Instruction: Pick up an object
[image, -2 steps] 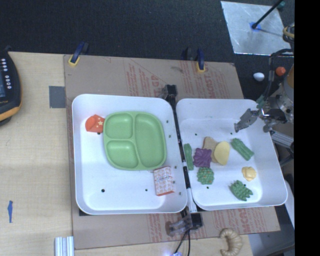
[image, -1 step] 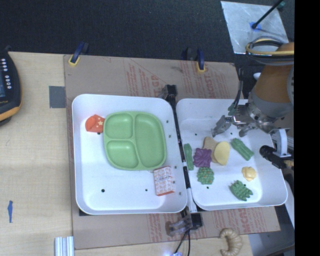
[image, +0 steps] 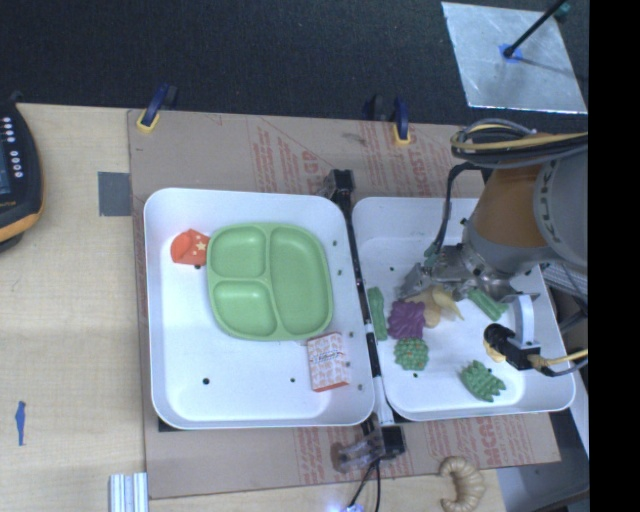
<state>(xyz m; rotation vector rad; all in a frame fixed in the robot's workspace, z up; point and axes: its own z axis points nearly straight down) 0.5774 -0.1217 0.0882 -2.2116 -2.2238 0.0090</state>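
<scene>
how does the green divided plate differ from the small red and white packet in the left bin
The green divided plate is far larger than the red and white packet. The plate is rounded with three compartments; the packet is a flat printed rectangle. The plate sits mid-bin; the packet lies by the bin's near right corner, just off the plate's edge. Both rest in the left white bin.

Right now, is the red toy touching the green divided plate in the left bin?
Touching. The camera view shows the red toy pressed against the left edge of the green divided plate, no white gap between them.
</scene>
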